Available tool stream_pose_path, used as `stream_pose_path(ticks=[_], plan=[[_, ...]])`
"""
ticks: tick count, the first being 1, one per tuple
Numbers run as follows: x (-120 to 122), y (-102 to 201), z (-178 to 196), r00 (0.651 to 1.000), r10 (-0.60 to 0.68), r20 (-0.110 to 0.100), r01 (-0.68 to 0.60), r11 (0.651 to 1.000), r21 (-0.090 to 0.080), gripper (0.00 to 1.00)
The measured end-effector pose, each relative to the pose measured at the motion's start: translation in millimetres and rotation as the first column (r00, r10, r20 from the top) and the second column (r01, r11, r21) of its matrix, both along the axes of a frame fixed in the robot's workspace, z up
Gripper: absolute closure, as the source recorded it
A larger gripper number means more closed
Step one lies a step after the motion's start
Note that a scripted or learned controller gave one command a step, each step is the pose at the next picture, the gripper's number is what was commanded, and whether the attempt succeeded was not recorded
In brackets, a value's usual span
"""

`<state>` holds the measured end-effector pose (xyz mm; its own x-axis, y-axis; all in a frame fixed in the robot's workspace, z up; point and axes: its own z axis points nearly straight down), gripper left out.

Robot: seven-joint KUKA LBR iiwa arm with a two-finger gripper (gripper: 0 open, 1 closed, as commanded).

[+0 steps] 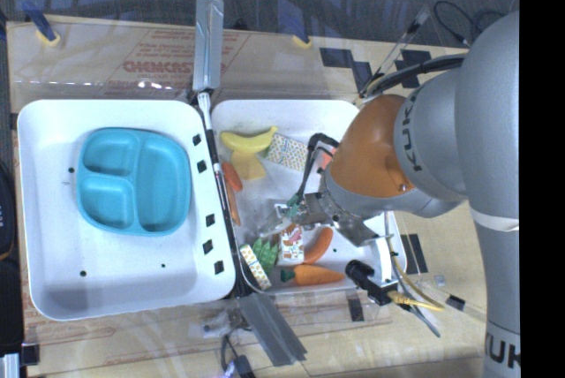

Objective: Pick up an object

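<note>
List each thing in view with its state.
blue divided plate: flat in the left bin, nothing on it
banana: lying in the right bin
carrot: lying near the right bin's front edge
gripper: lowered among the right bin's items

my arm (481,129) is smooth rounded grey casing, with a glossy orange band (375,160) just above my wrist and part of a dark "kuka" mark lettered beside it. below the band a grey metal wrist block leads to my gripper (293,213). thin black cables (415,67) loop along the casing behind the band.
</note>
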<state>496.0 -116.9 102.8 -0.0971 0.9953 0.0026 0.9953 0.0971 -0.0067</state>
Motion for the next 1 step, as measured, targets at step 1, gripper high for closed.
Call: stream_pose_path(ticks=[1], plan=[[12.0,-13.4,-12.5,0.997,0.075,0.004,-0.075,0.997,0.0,0.0]])
